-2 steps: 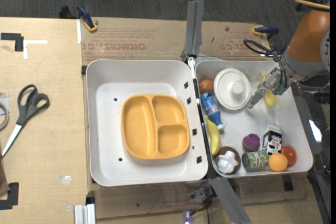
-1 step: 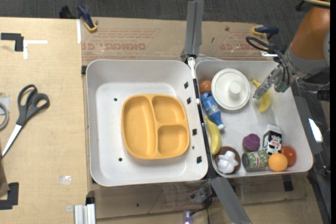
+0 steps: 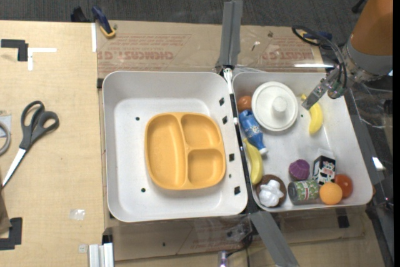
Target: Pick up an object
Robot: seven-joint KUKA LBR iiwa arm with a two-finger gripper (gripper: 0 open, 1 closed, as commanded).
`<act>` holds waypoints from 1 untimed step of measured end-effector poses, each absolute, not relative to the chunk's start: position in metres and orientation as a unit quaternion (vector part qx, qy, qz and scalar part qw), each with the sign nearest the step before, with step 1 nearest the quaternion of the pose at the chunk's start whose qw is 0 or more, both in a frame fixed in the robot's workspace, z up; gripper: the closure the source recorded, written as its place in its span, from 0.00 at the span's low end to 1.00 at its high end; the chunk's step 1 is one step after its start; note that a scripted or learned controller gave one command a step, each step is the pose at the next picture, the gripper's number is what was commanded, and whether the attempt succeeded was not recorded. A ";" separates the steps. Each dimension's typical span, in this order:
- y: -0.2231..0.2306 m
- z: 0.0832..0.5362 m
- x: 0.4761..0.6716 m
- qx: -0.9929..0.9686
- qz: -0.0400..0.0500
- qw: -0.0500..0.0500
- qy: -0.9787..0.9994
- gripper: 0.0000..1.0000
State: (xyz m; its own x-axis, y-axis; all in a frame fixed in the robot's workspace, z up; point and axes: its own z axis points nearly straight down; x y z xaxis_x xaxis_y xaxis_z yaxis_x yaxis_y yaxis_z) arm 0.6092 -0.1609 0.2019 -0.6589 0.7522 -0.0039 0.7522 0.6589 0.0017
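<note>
The orange ball (image 3: 330, 193) and can (image 3: 304, 191) sit lower right in my bin (image 3: 357, 134); nothing lifted yet. My hand (image 3: 322, 94) hovers upper right, by the small banana (image 3: 315, 119); its spread I cannot tell.

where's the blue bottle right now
The blue plastic bottle lies in the right white bin by its left wall, between a red-orange ball above and a yellow banana below, just left of the round white lid.
</note>
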 end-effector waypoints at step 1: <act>-0.076 0.232 0.569 0.423 0.000 0.000 0.906 1.00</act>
